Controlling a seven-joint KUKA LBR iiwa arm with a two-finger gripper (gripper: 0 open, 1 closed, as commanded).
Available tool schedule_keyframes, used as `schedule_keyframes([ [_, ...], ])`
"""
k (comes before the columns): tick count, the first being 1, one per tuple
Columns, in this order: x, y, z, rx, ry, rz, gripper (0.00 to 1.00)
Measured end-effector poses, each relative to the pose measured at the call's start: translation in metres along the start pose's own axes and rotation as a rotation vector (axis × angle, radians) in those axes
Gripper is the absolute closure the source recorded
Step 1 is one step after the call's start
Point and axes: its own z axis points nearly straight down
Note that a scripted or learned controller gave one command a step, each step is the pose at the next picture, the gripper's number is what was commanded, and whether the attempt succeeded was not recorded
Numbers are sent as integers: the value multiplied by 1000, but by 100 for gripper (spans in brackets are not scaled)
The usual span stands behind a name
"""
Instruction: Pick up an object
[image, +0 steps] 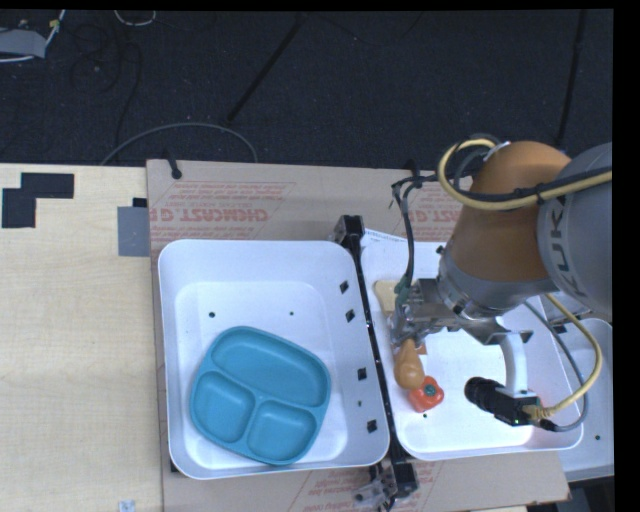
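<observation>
Camera view shows the arm (520, 230) reaching over the right bin (440, 445), its gripper (408, 322) low near that bin's left wall. Whether the gripper grasps anything cannot be told, since the wrist hides it. Just below it, toward the bin's near edge, lies an orange carrot-like toy (408, 366) with a red piece (428, 394) at its lower end; its long axis runs roughly away from the gripper. A blue divided plate (260, 396) rests in the left bin (185, 290)
</observation>
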Motion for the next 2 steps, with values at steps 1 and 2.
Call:
schedule_keyframes([
  [1,44,-3,9,0,-1,0,100],
  [2,97,-18,17,1,0,-1,100],
])
